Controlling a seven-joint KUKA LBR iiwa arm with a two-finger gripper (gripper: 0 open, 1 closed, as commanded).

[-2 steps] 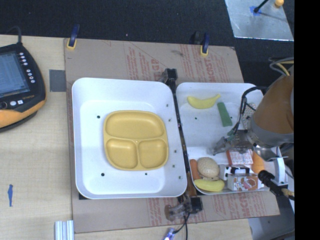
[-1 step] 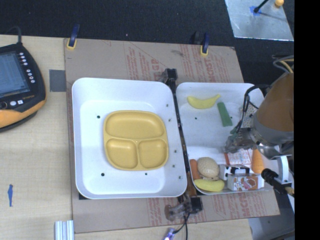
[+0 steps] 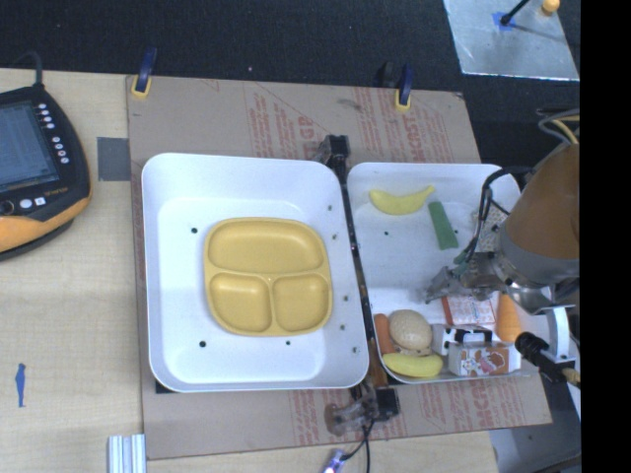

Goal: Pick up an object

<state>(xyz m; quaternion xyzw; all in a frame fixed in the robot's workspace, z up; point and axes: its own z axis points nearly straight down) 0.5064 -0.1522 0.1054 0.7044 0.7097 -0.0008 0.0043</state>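
Small yellow banana-shaped toy [image 3: 413,365] at right white bin's [image 3: 409,264] near edge, beside beige egg-shaped object [image 3: 410,330].
Red-white carton [image 3: 480,355] just right; green stick [image 3: 443,225] and second yellow banana [image 3: 400,200] farther back. Grey gripper [image 3: 455,280] low over bin middle, fingers' state unclear. Yellow divided tray [image 3: 267,274] in left white bin [image 3: 177,264] on desk [image 3: 69,343].

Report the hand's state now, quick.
Hand: low in the right bin near the green block; open or closed cannot be told.
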